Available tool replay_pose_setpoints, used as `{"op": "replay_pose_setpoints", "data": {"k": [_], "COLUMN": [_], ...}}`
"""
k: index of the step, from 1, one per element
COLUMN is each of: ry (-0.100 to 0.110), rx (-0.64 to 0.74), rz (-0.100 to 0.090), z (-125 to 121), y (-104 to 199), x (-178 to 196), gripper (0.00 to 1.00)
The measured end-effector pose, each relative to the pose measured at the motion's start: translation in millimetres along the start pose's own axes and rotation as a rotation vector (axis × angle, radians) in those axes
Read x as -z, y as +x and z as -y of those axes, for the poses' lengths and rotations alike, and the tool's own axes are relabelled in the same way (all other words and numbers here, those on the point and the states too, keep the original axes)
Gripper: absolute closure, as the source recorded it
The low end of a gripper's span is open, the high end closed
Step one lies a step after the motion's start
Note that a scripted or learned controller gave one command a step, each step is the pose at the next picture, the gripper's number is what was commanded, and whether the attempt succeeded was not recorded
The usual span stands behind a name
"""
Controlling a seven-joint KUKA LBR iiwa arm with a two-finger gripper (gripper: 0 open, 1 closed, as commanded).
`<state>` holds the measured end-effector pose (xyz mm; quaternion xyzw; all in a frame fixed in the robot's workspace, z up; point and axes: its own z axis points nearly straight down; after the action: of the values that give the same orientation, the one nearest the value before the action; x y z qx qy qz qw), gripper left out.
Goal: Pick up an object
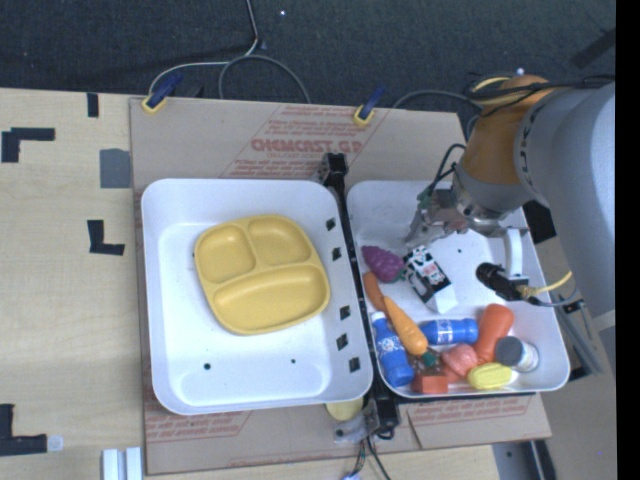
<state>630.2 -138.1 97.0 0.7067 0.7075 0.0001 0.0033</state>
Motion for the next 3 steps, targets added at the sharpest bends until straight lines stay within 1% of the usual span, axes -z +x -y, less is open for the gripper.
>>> {"op": "replay_pose_setpoints", "data": {"k": [1,2,3], "ry": [0.001,0.000,0.011], "rx": [0.000,-0.007,0.000], "rz": [0.000,0.002,-0.007], "z": [0,12,66], "y": [0,-86,-32], "x": [-1,64,47], "gripper": [0.00,0.00,0.00]}}
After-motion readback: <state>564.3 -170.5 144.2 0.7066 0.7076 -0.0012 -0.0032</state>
